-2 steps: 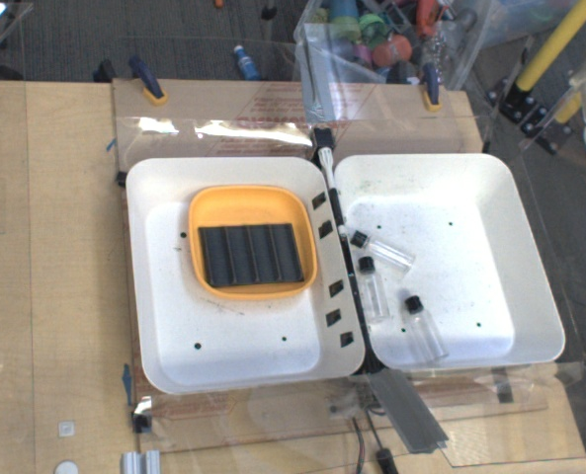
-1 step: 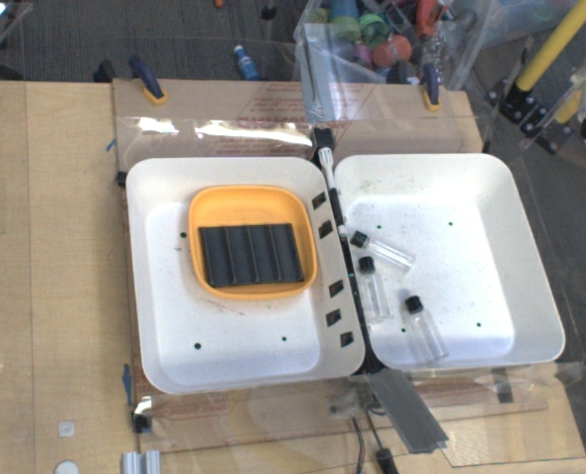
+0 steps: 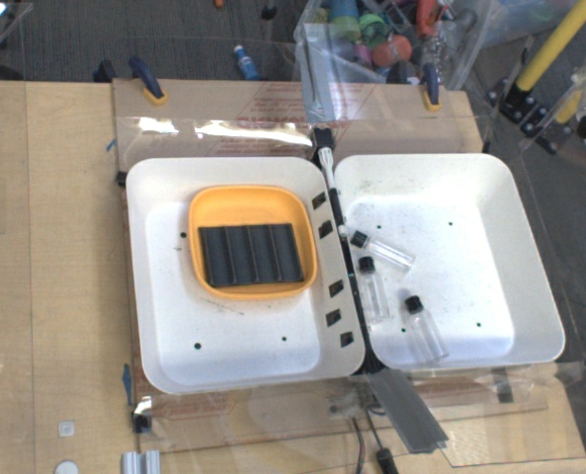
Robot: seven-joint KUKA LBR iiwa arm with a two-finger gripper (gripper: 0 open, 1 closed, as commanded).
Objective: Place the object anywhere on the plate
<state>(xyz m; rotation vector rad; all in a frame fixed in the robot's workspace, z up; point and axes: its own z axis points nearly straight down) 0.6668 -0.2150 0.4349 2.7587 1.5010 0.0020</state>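
Two shallow white plastic bins sit side by side on the pale wooden bench (image 3: 45, 265). The left bin (image 3: 174, 354) carries one orange, rounded-square plastic plate (image 3: 253, 197), which lies in the far half of that bin, nearer its far edge than its near edge. On the plate rests one black rectangular ribbed insert (image 3: 251, 255) with four raised bars running front to back; it covers most of the plate's floor.

The right bin (image 3: 490, 225) holds three small clear glass vials with black caps, all gathered along its left side, close to the edge it shares with the left bin. The first vial (image 3: 386, 252) lies farthest back, with its cap pointing toward the shared edge. The second vial (image 3: 373, 289) lies just beside that edge, cap toward the far side. The third vial (image 3: 426, 332) lies nearest the bin's near edge, cap also toward the far side. All three lie on their sides, and none touches the plate.

Five small black tabs (image 3: 335, 287) line the left bin's right edge. Beyond the bins' far edge stands one clear plastic box of coloured toys (image 3: 391, 23), and two blue clamps (image 3: 149, 79) grip the board there.

The state of the gripper cannot be told.
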